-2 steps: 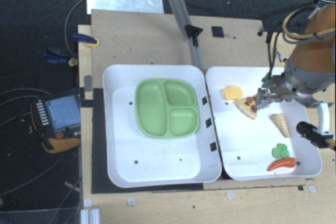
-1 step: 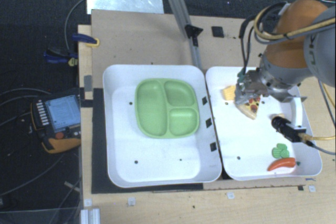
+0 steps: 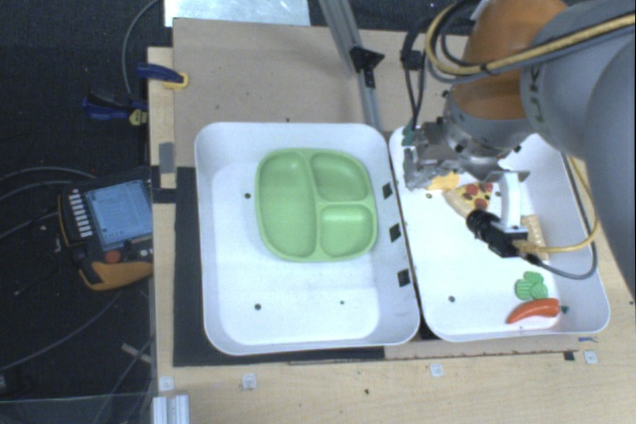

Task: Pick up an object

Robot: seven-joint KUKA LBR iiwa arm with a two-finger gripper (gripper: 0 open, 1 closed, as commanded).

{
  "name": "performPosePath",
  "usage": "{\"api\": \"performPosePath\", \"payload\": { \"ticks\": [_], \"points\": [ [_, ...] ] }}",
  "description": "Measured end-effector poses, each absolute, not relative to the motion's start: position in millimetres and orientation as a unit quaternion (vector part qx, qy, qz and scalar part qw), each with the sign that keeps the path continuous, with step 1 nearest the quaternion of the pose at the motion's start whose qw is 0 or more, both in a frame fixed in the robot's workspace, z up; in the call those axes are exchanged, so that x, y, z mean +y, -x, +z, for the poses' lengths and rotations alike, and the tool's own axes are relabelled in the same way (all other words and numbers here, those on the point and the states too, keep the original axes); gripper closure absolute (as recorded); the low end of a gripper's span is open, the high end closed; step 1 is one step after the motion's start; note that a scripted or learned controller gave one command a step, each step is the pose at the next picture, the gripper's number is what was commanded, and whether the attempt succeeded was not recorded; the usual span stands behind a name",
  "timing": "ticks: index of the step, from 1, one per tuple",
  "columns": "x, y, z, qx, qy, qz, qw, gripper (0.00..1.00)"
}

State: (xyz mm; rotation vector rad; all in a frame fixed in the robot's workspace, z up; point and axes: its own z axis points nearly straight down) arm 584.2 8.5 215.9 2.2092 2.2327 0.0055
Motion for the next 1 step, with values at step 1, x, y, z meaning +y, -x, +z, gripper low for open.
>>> {"api": "performPosePath", "payload": {
  "ticks": [1],
  "points": [
    [58.3,-612.0,226.0,0.711,-0.703,0.0025,0.001,1.00]
  ]
}}
